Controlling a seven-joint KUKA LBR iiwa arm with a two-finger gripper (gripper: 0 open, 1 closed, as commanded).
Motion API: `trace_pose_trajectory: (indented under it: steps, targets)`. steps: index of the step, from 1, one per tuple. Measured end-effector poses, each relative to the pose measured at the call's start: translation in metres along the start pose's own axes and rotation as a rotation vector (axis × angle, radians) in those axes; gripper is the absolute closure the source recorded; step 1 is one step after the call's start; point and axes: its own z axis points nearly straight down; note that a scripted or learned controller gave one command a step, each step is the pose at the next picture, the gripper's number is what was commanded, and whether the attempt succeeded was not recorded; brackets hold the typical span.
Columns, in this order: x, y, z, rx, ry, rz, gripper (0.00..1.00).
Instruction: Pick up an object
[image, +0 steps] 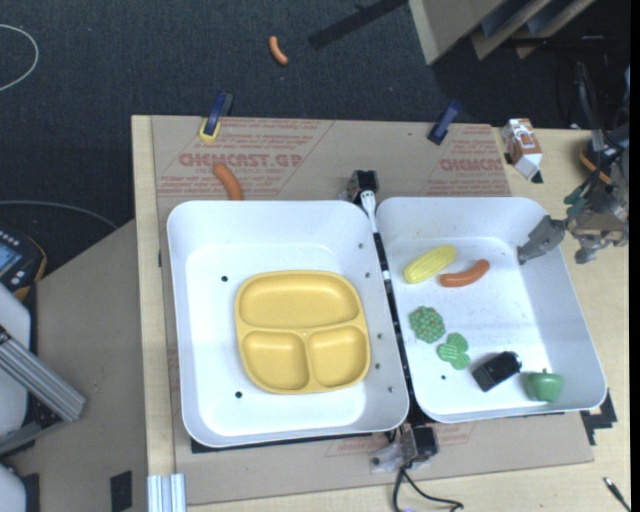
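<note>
Half the pincer (560, 243) is cut off at the right bin's (570, 310) edge, seemingly apart and holding nothing.

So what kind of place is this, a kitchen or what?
Likely a robot lab bench, not a kitchen: two white bins clamped to a board, toy food like plastic corn, and cables on dark carpet.

A small part of the robot is seen at the right side. The gripper (560, 243) is made of grey metal, with a flat, pointed grey finger (541, 240) at its end. Behind the finger, a blocky grey piece with dark gaps is seen. Thin dark cables (590, 95) are hung above it. A few small yellow and green spots are seen near the cables.
</note>
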Motion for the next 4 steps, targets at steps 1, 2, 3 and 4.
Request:
trace_pose_trajectory:
  steps: [1, 2, 3, 4]
  targets:
    - [0.001, 0.002, -0.007, -0.013, -0.003, -0.004, 0.00]
    - [-0.007, 0.008, 0.041, -0.007, -0.001, -0.003, 0.00]
    - [-0.015, 0.002, 0.092, -0.007, -0.001, -0.003, 0.00]
    - [-0.010, 0.011, 0.149, -0.007, 0.000, -0.005, 0.00]
